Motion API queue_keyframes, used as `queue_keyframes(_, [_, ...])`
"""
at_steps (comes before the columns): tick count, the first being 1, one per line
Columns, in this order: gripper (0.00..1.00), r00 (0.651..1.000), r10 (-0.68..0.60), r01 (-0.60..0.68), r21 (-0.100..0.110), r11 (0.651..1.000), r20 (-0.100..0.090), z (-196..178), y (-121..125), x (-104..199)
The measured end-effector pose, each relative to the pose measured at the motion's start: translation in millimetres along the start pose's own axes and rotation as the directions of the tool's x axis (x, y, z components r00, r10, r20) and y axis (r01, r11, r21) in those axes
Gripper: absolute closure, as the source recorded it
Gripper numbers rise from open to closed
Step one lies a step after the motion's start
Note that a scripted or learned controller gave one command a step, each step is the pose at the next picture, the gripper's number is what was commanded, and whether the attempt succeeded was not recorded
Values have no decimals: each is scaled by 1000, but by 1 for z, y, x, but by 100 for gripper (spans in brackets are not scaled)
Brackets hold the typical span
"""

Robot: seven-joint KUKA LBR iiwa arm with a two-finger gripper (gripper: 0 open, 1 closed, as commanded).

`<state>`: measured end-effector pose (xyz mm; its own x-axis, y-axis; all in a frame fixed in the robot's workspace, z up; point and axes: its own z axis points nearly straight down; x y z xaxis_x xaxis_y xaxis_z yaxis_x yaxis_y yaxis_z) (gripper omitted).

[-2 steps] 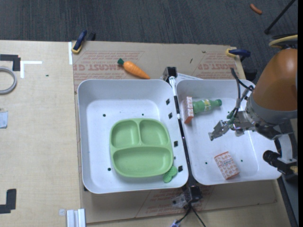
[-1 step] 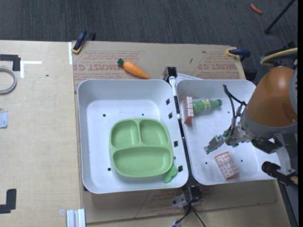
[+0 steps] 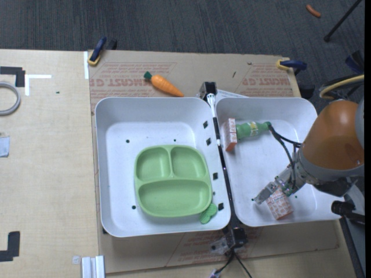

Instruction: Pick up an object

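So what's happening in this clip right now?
The KUKA arm reaches into the right bin, with its gripper low beside a small red-and-white packet near the front wall. A green bottle lies near the bin's back. The left bin holds a green divided plate. A toy carrot lies on the bench behind.

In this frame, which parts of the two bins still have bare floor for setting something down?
Left bin: bare strip behind the green divided plate. Right bin: open middle floor between the green bottle and the gripper. Crowded at the front right, around the small carton.
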<state>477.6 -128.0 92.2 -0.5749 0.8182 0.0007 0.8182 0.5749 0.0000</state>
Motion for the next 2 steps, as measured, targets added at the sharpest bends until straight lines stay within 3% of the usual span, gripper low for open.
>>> queue_keyframes(1, [0, 971, -237, 237, -2, 971, 3, 0, 93, -48])
queue_keyframes(2, [0, 1000, -19, 19, 5, 1000, -3, 1, 142, -63])
